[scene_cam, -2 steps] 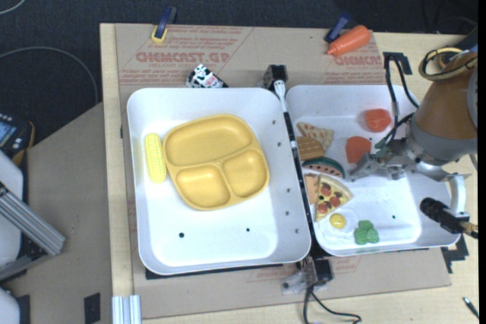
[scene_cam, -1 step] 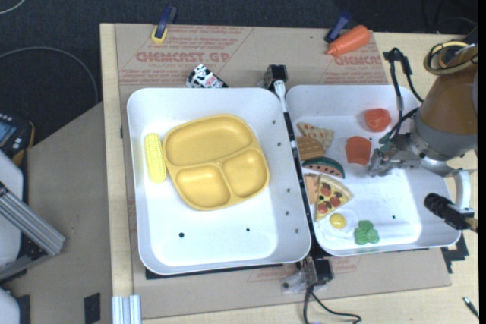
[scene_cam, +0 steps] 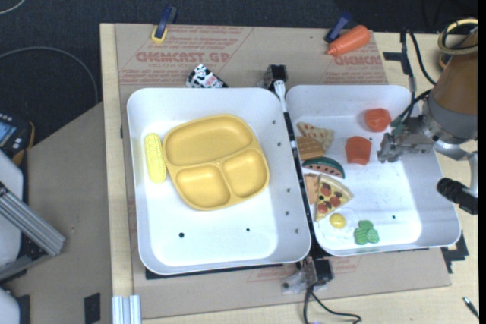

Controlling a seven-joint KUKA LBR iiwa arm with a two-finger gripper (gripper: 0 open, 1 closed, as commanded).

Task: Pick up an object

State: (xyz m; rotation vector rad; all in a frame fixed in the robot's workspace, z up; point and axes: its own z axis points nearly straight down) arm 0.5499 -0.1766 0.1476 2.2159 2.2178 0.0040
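Pincer low in right bin, just beside red block; nothing visibly gripped.

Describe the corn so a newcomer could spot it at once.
Start at the left white bin, which holds a yellow divided plate. The corn cob lies on the bin floor just beside that plate's left edge. It is the slim, ridged yellow stick, far narrower than the broad smooth plate.
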